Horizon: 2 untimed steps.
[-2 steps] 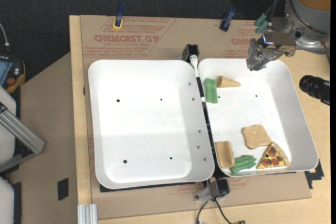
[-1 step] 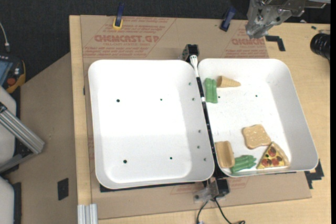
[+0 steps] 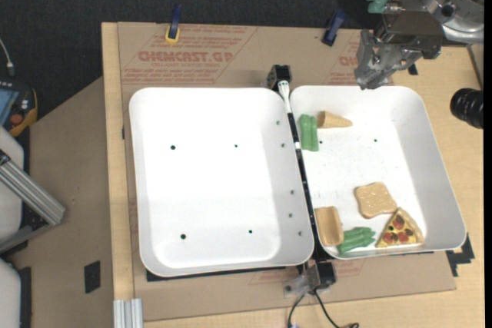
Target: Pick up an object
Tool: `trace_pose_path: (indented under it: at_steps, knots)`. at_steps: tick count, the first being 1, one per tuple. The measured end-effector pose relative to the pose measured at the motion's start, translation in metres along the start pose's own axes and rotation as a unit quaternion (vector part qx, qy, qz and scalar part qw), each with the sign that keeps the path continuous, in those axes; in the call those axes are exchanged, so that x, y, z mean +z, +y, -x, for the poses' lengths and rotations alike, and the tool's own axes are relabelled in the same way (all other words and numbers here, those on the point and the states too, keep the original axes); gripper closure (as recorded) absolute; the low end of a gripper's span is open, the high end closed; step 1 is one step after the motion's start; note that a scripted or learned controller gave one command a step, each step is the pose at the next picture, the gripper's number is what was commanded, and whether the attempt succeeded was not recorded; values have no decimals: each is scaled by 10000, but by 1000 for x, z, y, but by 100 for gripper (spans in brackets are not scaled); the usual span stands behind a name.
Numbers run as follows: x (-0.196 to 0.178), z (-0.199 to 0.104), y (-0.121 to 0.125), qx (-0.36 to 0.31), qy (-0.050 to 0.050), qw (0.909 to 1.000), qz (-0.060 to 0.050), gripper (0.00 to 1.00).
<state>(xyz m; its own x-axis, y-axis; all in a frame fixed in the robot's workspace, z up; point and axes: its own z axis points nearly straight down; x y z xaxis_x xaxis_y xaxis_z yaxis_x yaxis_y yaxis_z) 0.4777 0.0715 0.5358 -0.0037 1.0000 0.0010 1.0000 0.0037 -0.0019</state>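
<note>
Now lower gripper (image 3: pixel 374 75), state not possible to tell, from 12 o'clock rim of right bin (image 3: pixel 430 127) toward cone piece (image 3: pixel 333 120) at 7 o'clock; descend straight, centred.

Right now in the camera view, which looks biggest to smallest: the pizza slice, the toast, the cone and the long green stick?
1. Toast and pizza slice: they look about alike, so I won't rank them.
2. Long green stick.
3. Cone, smallest.
</note>
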Motion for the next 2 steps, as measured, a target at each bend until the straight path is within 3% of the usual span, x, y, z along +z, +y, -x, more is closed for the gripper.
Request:
trace_pose_path:
  at_steps: [1, 2]
  knots:
    - [118, 10, 1, 31, -18, 10000, -58, 0]
    - [185, 69, 1, 54, -16, 10000, -29, 0]
